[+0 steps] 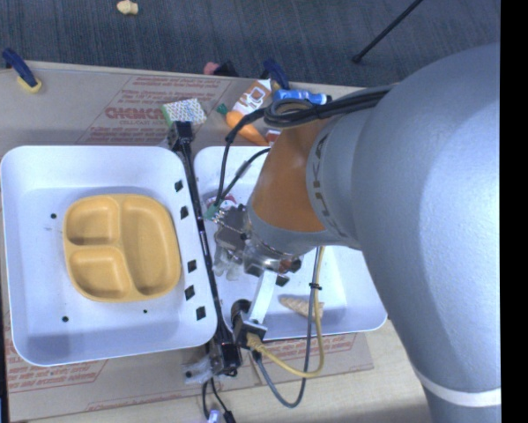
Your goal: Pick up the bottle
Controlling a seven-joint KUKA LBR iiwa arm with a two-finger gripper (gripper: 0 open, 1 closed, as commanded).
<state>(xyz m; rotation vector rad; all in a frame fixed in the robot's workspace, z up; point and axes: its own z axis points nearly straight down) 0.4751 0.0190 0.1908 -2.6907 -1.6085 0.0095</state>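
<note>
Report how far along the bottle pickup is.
Done: the arm has reached over the right bin, with the gripper low inside it. In hand: nothing I can confirm; no bottle is visible at the gripper. Left: the grasp and lift. The left bin holds a yellow divided tray.

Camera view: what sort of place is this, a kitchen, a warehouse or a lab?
Most likely a robotics lab bench. Two shallow white plastic bins sit on printed brown cardboard held by blue clamps, the grey arm with an orange band trails loose cables, and grey carpet lies beyond.
</note>
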